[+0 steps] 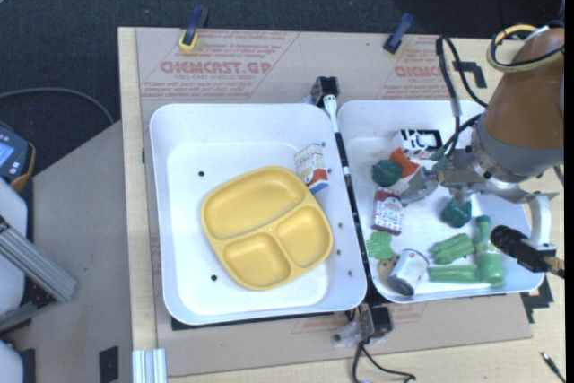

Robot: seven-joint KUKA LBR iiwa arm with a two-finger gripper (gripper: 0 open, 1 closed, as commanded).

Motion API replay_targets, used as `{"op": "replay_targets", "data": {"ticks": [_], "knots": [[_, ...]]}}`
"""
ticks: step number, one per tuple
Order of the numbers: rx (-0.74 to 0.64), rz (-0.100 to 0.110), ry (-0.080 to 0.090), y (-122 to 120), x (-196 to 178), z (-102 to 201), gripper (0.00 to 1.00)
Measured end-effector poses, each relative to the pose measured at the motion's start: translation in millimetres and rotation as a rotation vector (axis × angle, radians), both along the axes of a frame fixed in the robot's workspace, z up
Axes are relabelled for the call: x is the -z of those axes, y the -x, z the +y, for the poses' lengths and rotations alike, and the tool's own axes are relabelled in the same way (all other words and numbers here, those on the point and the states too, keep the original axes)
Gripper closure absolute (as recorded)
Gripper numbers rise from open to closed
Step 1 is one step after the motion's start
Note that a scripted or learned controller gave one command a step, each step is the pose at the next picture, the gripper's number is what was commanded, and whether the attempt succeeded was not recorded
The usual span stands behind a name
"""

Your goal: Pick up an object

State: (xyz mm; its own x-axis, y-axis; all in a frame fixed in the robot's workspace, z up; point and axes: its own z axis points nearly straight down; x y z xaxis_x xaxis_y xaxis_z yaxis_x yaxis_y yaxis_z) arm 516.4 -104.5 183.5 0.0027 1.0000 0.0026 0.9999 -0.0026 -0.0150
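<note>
scanning from the left, the left bin (175,193) holds a yellow tray (266,227) with three compartments, lying at a slant, and a small carton (311,166) just beyond the tray's far right corner, near the wall between the bins. none of this looks like the target.

the right bin (359,117) holds the clutter: a red-and-white packet (387,213), a dark green lump (389,172) with an orange piece (404,159) just behind it, a light green scrap (382,245), a silver can (406,272) on its side, and green bottles (465,260) near the front right. a teal piece (456,213) lies just right of the gripper.

the gripper (419,184) hangs low over the middle of this bin, the arm (525,117) reaching in from the right. i cannot tell how it is set.

the step looks like the approach, with nothing lifted yet. the packet seems the nearest candidate, just left of and below the gripper; that is a guess. it lies flat, long axis running roughly near to far, top end pointing away toward the dark green lump. the next move calls for centring over it and closing across its short width, clear of the lump.
</note>
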Motion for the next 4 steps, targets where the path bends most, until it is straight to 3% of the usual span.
{"op": "replay_targets", "data": {"ticks": [1, 3, 4], "knots": [[-0.003, -0.014, 0.002, -3, -7, 0, 0.00], [-0.003, -0.014, -0.004, 5, 98, -2, 0.00], [-0.002, -0.027, 0.000, 1, 83, -3, 1.00]]}}
